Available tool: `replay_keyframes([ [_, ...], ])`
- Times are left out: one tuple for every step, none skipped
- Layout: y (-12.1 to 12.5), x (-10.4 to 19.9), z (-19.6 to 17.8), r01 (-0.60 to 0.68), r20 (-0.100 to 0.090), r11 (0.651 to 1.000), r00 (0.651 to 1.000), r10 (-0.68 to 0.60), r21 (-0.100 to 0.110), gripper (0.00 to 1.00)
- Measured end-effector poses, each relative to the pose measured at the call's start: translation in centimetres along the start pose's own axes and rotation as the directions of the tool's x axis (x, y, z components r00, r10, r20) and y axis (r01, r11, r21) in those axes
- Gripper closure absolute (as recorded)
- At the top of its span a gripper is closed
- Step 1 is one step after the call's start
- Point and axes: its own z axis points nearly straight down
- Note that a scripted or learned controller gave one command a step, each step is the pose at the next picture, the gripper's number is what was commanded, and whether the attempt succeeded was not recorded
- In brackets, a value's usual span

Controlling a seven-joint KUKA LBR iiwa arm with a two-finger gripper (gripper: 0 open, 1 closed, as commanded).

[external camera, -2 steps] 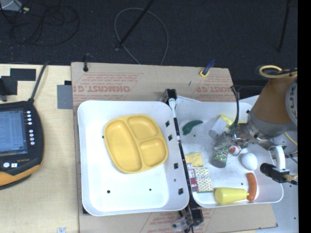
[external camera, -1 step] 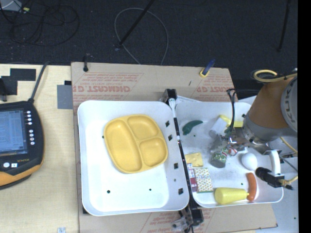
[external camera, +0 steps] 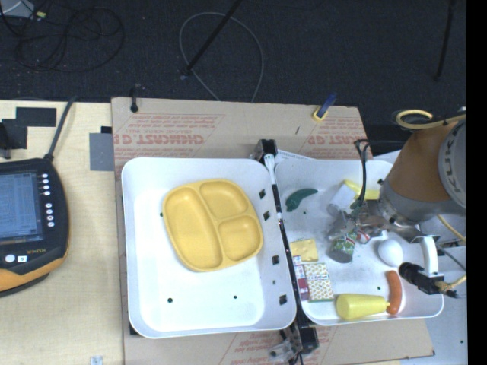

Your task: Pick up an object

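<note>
Faintly, mirrored red print crosses the cardboard sheet (external camera: pixel 228 131).

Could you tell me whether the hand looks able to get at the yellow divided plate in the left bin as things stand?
Probably yes. The yellow divided plate lies alone in the left bin with nothing on or over it. The hand is low in the right bin among small items, so it must rise and cross the divider.

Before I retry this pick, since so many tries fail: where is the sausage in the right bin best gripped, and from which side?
Grip the sausage across its narrow middle, coming straight down from above. It lies flat and slim near the right bin's front corner, running front to back, so the tool should close left to right. The yellow object touches its lower left, so stay toward the upper half.
</note>
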Motion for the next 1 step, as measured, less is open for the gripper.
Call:
replay_keyframes([
  [-0.75, 1.56, 1.41, 0.002, -0.009, 1.000, 1.000, -0.002, 0.020, 0.00],
])
